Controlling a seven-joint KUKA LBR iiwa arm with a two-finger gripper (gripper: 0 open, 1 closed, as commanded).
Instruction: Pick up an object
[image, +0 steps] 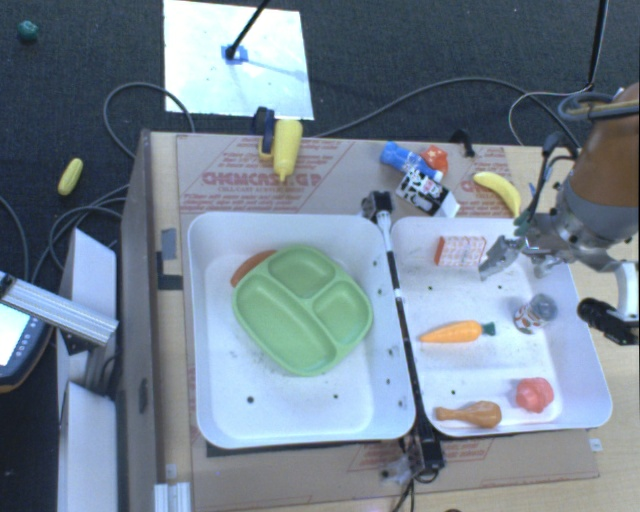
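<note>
The claw hangs over the right bin beside a red-and-white box; its grip state is unclear.

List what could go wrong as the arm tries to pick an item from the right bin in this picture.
1. The gripper hovers beside the small red-and-white box, close to the bin's far wall; it may push the box against the wall instead of grasping it.
2. The carrot and chicken drumstick look rounded and could slip from two fingers.
3. The small jar lies near the arm and might get knocked.
</note>
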